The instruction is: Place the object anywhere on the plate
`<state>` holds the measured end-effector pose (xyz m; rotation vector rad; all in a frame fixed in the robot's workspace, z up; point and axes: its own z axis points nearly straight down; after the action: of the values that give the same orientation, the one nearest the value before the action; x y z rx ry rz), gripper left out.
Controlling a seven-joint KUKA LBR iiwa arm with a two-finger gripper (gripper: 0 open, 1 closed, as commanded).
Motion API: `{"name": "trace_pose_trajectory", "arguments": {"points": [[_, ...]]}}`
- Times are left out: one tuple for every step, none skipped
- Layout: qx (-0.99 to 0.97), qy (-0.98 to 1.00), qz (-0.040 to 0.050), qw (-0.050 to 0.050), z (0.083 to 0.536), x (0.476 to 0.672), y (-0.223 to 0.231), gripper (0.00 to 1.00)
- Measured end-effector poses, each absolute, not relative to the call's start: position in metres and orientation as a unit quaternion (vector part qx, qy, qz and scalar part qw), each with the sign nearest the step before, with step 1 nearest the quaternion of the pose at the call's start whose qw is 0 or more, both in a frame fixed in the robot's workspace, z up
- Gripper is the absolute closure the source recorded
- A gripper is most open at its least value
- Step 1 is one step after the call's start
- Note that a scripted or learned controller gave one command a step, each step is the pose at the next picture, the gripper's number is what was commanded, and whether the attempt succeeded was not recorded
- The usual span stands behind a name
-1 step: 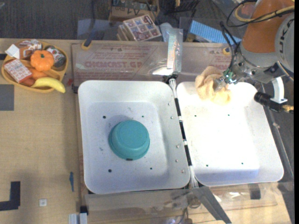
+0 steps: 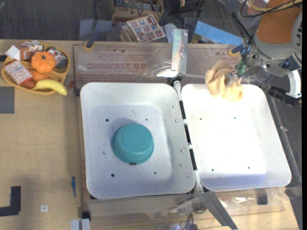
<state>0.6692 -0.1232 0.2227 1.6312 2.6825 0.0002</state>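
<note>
Up at the far edge of the right bin (image 2: 230,176), the gripper (image 2: 235,76) has its jaws pinched on a pale yellow, crumpled cloth-like object (image 2: 220,83), which hangs bunched below and to the left of them over that bin's far left corner. Behind the gripper the arm (image 2: 278,20) with its orange band comes in from the far right. The plate, a teal round dish (image 2: 133,143), sits in the middle of the left bin (image 2: 96,104), well apart from the object and across the ridge where the two bins meet. The step in hand looks like the carry: to do it well, the object should probably stay high enough that its drooping folds clear the shared rims, travel left and nearer until it hangs over the dish's centre, then come low before release so the soft bundle settles on the dish rather than spilling off an edge. As for writing, a clear sheet (image 2: 120,66) along the far side of the bins bears reddish lettering too faint to read reliably. At the far left, a yellow bowl (image 2: 9,75) holds toy food, including a banana (image 2: 50,86) and small printed cartons whose text is too small to tell.
</note>
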Motion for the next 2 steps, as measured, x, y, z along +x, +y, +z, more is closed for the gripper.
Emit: {"name": "trace_pose_trajectory", "arguments": {"points": [[0.341, 0.940, 0.0000, -0.001, 0.227, 0.662, -0.080, 1.00], [0.149, 0.989, 0.0009, -0.001, 0.217, 0.647, -0.040, 1.00]]}}
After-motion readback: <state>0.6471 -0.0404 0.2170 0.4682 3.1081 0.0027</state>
